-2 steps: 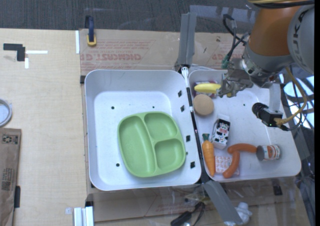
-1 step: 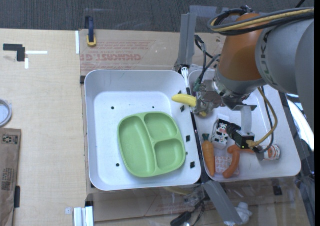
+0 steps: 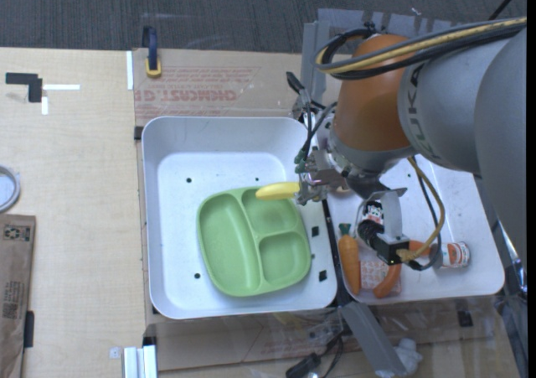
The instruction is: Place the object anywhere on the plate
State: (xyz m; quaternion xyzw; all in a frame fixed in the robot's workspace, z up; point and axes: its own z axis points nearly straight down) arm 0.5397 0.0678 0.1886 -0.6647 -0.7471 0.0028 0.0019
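A green divided plate (image 3: pixel 239 242) lies in the left white bin (image 3: pixel 167 158), towards its front right. A small yellow banana (image 3: pixel 275 191) hangs just over the plate's far rim. Its right end sits between the fingers of my gripper (image 3: pixel 303 188), which is shut on it. The gripper reaches in over the wall between the two bins, and the orange-banded wrist above it hides part of the right bin.
In the right bin (image 3: pixel 481 209), an orange carrot (image 3: pixel 349 263) lies along the left wall. A red-orange item (image 3: pixel 387 280) sits beside it, and a small white and orange container (image 3: pixel 457 255) is further right. A cardboard sheet (image 3: pixel 209 87) lies behind the bins.
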